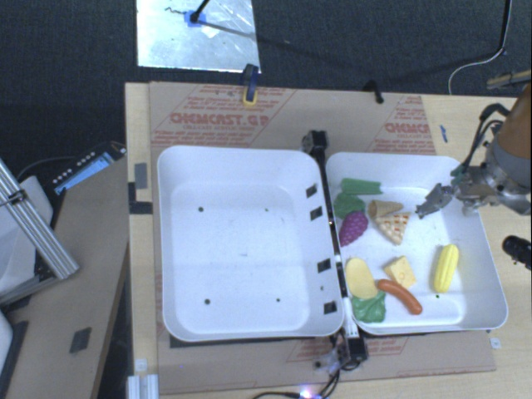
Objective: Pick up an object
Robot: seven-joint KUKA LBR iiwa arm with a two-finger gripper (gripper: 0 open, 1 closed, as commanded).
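Counting approx 9 toy foods [391,264], 2 bins [241,239].

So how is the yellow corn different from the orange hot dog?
The corn is yellow and fat; the hot dog is orange-red and thinner. The corn lies nearly up-and-down by the right wall; the hot dog slants near the front edge. Both are toy foods in the right bin.

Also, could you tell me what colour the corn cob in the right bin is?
Yellow. The corn cob shows clearly in the camera view, near the bin's right side.
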